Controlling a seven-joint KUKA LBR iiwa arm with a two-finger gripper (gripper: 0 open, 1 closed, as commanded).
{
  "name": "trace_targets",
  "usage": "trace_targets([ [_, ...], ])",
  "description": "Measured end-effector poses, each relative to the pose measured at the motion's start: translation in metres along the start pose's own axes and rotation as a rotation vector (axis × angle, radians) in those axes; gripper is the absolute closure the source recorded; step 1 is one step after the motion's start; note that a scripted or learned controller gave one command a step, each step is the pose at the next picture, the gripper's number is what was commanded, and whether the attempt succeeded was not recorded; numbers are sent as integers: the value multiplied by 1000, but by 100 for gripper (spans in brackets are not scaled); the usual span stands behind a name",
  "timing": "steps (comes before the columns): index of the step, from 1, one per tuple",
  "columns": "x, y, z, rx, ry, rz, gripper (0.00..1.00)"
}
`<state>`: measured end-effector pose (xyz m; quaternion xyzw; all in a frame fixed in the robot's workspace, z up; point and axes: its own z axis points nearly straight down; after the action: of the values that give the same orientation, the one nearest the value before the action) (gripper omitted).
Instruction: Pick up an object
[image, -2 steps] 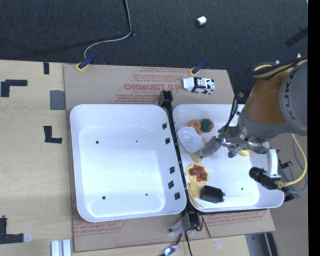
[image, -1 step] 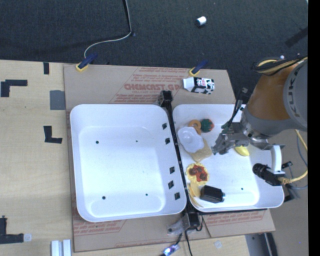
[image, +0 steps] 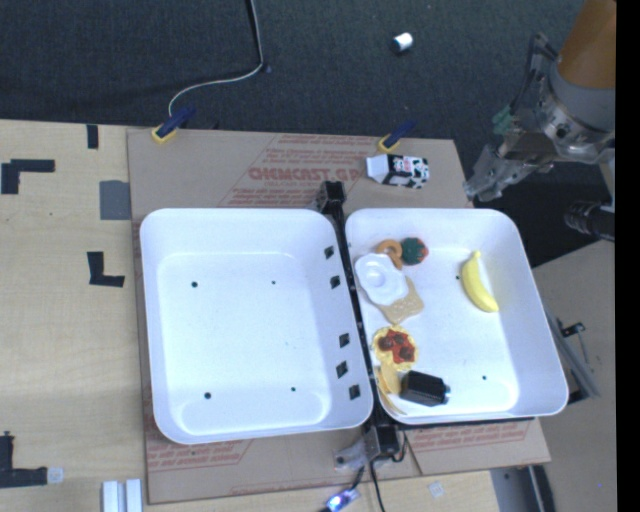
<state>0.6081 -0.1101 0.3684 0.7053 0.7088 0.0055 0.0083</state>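
Banana (image: 479, 284) lies well below the seemingly empty gripper (image: 487, 178).

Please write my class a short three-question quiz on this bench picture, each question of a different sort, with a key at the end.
1. True or false: the banana lies in the left bin.
2. Which thing sits nearest the front rim of the right bin?
A. the fried egg
B. the black block
C. the banana
3. Fill in: the pincer hangs beyond the right bin's ____ right corner.

Key:
1. False; it lies in the right bin.
2. B
3. far
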Motion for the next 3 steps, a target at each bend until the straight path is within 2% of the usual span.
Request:
trace_targets([
  [1, -18, 18, -139, 2, -1, 3, 100],
  [2, 56, -54, -40, 32, 7, -1, 100],
  [3, 123, -87, 94, 38, 6, -2, 100],
])
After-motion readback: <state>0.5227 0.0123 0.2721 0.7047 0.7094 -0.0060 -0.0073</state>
